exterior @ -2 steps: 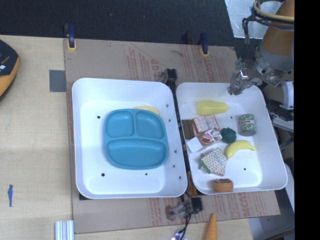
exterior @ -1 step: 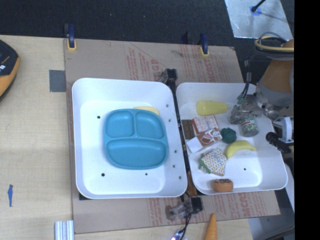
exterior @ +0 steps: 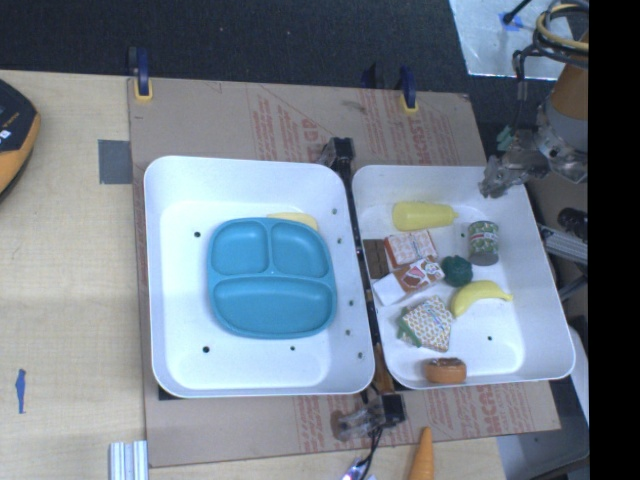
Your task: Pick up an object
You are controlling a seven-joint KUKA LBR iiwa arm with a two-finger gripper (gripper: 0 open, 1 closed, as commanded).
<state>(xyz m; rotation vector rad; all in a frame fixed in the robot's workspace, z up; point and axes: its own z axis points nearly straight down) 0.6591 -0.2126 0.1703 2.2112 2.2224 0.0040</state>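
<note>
Far left on the tabletop (exterior: 70,268): a yellow-and-black thing (exterior: 12,143) cut off by the edge, plus a grey tape patch (exterior: 114,160) and a small blue mark (exterior: 20,390) lower down. Brown cardboard sheet (exterior: 300,118) under both bins, held by blue clamps (exterior: 141,73) along the back.

Left bin (exterior: 165,358): just a blue divided plate (exterior: 271,276) sitting flat in the middle, with a sliver of something yellow (exterior: 292,219) peeking out from behind its far rim.

Right bin (exterior: 540,338), going across: brown packet (exterior: 375,258) by the left wall, red-and-white box (exterior: 413,258) just beside it, patterned pouch (exterior: 429,324) below that, orange-brown roll (exterior: 445,370) at the near edge. Yellow block (exterior: 423,215) up near the back. Dark green lump (exterior: 458,269) touching the banana (exterior: 478,295), little green can (exterior: 483,242) upright just above them.

Arm (exterior: 560,118) at the top right, tool (exterior: 497,178) hanging over the bin's back right corner, well apart from the can. Nothing between the fingers that can be made out; too dark and small to tell open or closed.

Orange tip (exterior: 422,458) poking in at the bottom edge.
</note>
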